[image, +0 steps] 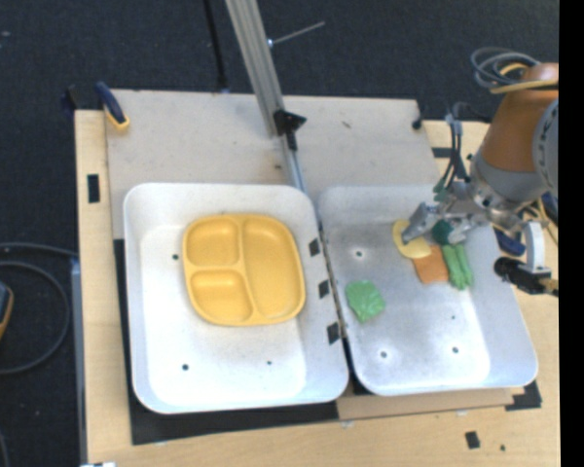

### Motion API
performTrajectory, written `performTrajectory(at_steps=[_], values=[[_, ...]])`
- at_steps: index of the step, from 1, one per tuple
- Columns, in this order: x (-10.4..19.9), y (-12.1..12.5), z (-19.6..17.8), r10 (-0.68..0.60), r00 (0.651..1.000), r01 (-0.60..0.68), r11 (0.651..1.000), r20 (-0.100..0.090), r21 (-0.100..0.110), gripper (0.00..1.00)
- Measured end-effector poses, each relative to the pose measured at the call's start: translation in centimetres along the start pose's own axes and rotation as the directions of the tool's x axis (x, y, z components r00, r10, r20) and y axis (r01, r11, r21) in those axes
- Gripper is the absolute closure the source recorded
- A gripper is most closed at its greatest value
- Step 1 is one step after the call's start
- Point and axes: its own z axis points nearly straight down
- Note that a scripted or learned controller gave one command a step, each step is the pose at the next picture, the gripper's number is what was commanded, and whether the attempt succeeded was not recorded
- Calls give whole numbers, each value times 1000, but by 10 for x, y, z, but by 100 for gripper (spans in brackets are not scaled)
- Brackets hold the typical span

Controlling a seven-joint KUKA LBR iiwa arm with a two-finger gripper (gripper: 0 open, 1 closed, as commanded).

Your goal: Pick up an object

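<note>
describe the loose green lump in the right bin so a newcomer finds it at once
Start at the right bin, the one the arm reaches into. Near its left wall, about midway down, a small crumpled light green lump lies alone on the bin floor. Unlike the darker green stick, the orange block and the yellow piece clustered under the gripper, it stands apart from everything.

We are seeing even, fairly bright overhead light washing the two white bins [156, 377] pale, with faint glare. Shadows are lying thin along the bench [204, 134] edges. The dark floor [39, 27] is losing detail, and everything is looking soft and grainy.
</note>
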Motion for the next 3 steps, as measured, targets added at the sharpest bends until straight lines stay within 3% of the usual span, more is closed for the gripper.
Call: performTrajectory(at_steps=[1, 2, 3], values=[[-1, 0, 52, 1, 1000, -1, 1000, 1, -1, 0], [-2, 2, 37, 1, 1000, -1, 1000, 4, -9, 100], [-4, 7, -8, 0, 1000, 0, 1000, 1, -8, 100]])
